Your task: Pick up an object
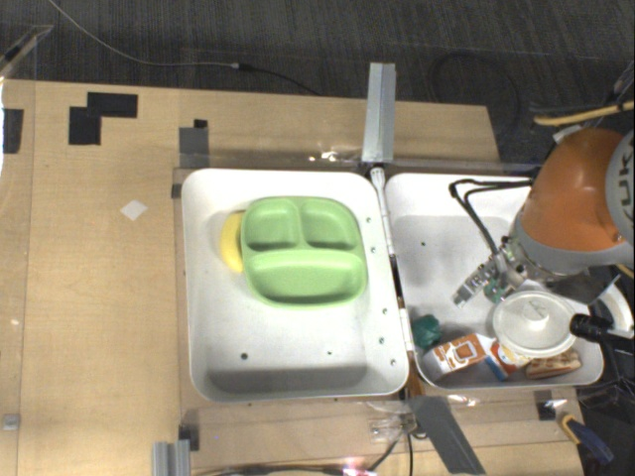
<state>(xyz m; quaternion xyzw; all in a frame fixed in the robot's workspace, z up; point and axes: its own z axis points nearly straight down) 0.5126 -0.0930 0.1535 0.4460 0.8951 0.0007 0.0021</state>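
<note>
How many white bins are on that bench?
2. The left bin holds a green plate; the right bin sits beside it, partly hidden by the arm.

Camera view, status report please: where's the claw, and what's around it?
Claw low in right bin, nothing seen held. Pickable items bunched at near edge: white cup, orange packet, teal piece. Green divided plate in left bin, over yellow item.

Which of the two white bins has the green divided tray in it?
The left bin. The green tray sits there over something yellow.
</note>
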